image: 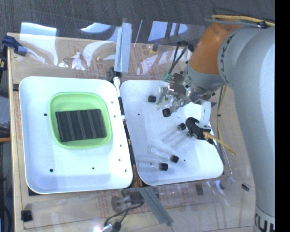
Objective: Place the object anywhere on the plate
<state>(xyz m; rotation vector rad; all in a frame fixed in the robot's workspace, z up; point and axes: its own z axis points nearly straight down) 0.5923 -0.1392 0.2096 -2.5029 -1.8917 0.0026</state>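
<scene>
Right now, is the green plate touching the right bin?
Apart. The camera view shows the green plate lying inside the left bin, with that bin's white floor and rim between it and the right bin.

A bulky matte grey arm (253, 105) fills the right of the frame, with an orange band (208, 50) above its wrist. Thin dark cables loop beside the metallic gripper (176, 93) mount.

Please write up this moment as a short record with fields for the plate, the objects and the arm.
plate: green, square, in the left bin, a dark ribbed insert on it
objects: clear tubes with black caps, scattered in the right bin
end effector: over the right bin's upper part
task state: no tube on the plate
</scene>
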